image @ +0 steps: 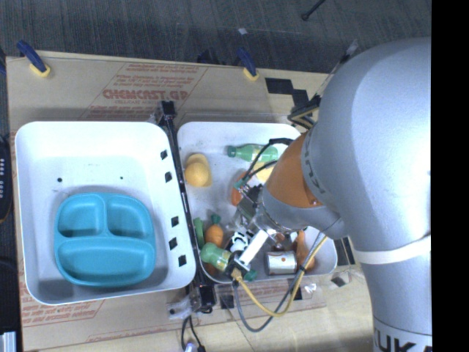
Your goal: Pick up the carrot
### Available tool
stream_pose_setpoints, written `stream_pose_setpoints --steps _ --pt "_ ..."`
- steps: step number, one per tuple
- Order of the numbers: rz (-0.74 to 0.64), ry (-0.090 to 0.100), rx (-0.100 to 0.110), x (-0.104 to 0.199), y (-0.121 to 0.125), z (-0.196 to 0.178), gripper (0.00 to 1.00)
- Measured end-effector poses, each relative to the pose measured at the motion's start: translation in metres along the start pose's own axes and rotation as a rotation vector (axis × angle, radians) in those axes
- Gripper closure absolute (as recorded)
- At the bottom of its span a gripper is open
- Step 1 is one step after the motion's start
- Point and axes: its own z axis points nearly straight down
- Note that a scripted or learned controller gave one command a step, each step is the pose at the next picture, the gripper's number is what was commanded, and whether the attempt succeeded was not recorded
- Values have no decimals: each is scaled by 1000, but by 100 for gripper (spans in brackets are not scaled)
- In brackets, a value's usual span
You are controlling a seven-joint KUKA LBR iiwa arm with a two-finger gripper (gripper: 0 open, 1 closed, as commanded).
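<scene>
Approach counts most in the camera view. The carrot (213, 235), as I judge it, is the orange piece with green leaves lying against the left wall of the right bin (220, 132), near the bin's lower-left corner as the view shows it. A green thing (215, 256) touches it on the lower side. The gripper (244, 226) hangs low in that bin, just right of the carrot. The wrist covers it, so I cannot tell whether it is apart or together, and nothing shows held.

A good pick would shift left until centred over the orange body, then descend straight, closing across the narrow width and staying clear of the bin wall and the green neighbour. A reddish-orange piece (237, 193) under the wrist could be mistaken for the target.

Red print on the brown sheet (88, 86) at the bench's far edge reads "CHEMCAST GP"; the smaller lines are illegible. The arm (381, 160) shows "UKA" at its lower end.
</scene>
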Motion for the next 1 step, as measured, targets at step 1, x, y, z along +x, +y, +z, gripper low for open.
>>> stream_pose_setpoints --steps 1 --pt "-481 2 -11 5 -1 0 100"
